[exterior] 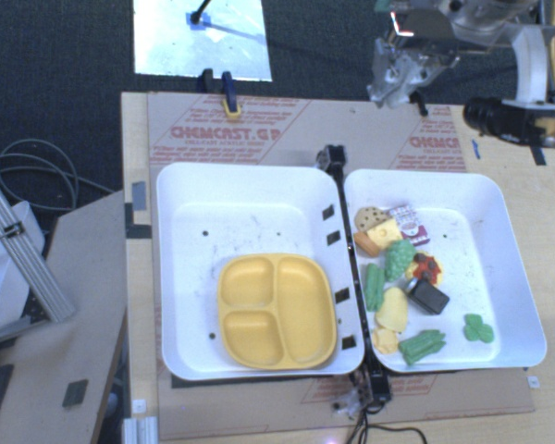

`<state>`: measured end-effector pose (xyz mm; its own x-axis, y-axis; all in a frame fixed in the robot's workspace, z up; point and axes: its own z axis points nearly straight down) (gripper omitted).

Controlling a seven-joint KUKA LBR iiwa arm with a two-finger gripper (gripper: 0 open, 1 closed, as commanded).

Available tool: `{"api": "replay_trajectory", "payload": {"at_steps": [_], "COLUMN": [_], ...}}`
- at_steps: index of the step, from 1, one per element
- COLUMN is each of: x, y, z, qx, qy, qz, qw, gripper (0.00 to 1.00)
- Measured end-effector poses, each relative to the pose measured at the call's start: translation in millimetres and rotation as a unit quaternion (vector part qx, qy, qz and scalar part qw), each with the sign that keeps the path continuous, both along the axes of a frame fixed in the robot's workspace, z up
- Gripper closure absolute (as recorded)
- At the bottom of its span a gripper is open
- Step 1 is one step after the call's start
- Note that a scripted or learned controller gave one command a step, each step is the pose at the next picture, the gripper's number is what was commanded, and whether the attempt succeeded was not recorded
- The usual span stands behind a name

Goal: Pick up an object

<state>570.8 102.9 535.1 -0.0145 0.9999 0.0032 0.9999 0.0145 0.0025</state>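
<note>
Dark carpet is showing behind the bench (499, 169), where two white bins are sitting side by side. At upper right the gripper (395, 83) is hanging above the bench, grasping nothing, its spread unclear. Toy foods (398, 280) are clustering in the right bin (499, 248); a yellow divided tray (277, 310) is lying in the left bin (194, 220)

Both bins are white; the left bin (190, 220) carries a pale yellow three-compartment tray (277, 309). In the right bin (499, 248), left of its middle, lie a speckled tan cookie (369, 218), an orange-yellow cheese wedge (381, 237), green vegetable pieces (421, 345) and a black block (429, 296).
</note>
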Motion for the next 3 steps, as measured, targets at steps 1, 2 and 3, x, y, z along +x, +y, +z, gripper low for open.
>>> {"api": "replay_trajectory", "payload": {"at_steps": [1, 2, 3], "x": [-72.8, 47.0, -3.1], "y": [25.5, 96.2, 133.8], "z": [0.3, 0.9, 0.3], "qx": [-0.0006, -0.0001, -0.0006], "qy": [0.001, -0.004, 0.001], "qz": [-0.003, -0.003, -0.003], "qw": [1.0000, 1.0000, 1.0000], "gripper": [1.00, 1.00, 1.00]}}
